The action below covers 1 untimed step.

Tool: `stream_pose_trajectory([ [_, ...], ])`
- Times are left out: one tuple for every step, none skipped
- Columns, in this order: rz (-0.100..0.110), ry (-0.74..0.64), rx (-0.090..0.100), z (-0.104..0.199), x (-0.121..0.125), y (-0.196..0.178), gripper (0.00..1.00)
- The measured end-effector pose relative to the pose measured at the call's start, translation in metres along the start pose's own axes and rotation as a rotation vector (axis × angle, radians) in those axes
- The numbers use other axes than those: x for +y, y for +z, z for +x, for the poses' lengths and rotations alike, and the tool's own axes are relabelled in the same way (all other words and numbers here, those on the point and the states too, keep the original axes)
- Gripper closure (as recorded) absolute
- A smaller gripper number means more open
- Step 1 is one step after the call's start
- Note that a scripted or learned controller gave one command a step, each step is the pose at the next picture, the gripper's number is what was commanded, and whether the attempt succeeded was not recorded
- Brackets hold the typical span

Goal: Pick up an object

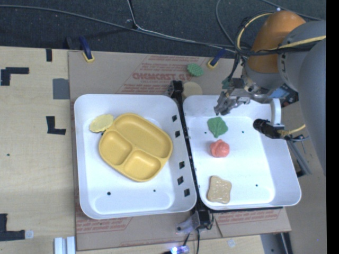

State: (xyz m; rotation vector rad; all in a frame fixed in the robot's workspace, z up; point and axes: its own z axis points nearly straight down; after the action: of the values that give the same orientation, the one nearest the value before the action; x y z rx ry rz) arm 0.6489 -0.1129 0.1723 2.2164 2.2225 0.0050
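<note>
In the right bin (265, 173) lie a green leaf-shaped piece (217, 126), a red round piece (220, 148) just below it, and a tan bread-slice piece (219, 189) near the front edge. My gripper (226, 104) hangs over the bin's back left part, just above and behind the green piece. Nothing shows between its fingers.
The left bin (90, 184) holds a yellow divided plate (135, 146) and a pale yellow chip-like piece (101, 123) at its back left. A green toy piece (195, 69) lies on the cardboard behind the bins. A black divider (183, 136) runs between the bins.
</note>
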Motion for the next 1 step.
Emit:
stream_pose_trajectory([
  [-0.001, 0.001, -0.001, 0.0006, 0.0015, -0.0536, 1.00],
])
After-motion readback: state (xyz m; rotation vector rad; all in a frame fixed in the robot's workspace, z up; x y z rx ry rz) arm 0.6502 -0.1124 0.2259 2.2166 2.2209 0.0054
